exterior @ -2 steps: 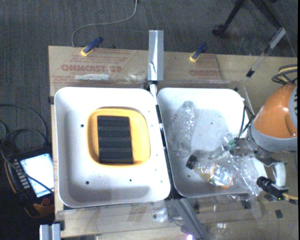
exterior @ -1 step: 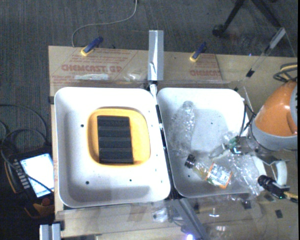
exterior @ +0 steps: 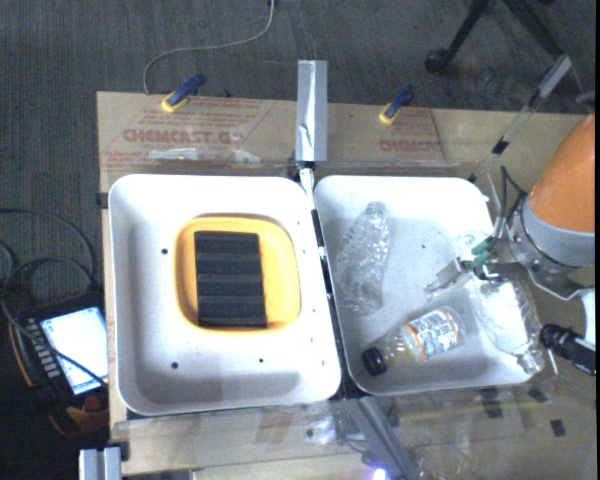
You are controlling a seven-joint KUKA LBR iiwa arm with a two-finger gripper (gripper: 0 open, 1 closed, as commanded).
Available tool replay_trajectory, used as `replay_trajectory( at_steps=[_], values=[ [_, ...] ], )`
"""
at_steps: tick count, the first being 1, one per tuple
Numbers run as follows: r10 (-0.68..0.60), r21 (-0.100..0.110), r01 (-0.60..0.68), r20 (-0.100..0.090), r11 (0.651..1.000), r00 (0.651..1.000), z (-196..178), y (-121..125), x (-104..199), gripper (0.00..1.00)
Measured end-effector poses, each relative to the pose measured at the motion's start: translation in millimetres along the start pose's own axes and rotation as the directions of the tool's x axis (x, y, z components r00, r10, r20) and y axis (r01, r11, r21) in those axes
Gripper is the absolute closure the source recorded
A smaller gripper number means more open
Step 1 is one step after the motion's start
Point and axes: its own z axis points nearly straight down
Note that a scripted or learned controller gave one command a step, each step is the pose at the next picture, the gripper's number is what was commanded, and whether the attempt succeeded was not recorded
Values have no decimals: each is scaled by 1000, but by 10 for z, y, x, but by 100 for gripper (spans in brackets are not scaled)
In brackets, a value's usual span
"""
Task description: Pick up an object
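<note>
The gripper (exterior: 458, 273) is hovering near the right bin's (exterior: 405, 190) right edge, seemingly spread, above the labelled bottle (exterior: 417, 340) lying along the front edge.

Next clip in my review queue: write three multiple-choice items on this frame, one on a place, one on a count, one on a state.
1. Where does the yellow tray with the black ribbed insert lie?
A. in the left white bin
B. in the right white bin
C. on the floor

2. How many blue-and-yellow clamps grip the bench's far edge?
A. one
B. two
C. four

3. How does the clear plastic bottle with the dark cap and white label rest?
A. upright
B. on its side
C. upside down on its cap

Answers: 1 A, the tray sits mid-floor in the left bin. 2 B, one clamp at the left, another at the right. 3 B, the bottle lies flat, its cap toward the near wall.
</note>
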Motion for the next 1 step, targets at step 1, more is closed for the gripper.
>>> replay_trajectory(
  at_steps=[1],
  values=[
    [65,1,-65,-1,998,998,46,375,27,100]
  ],
)
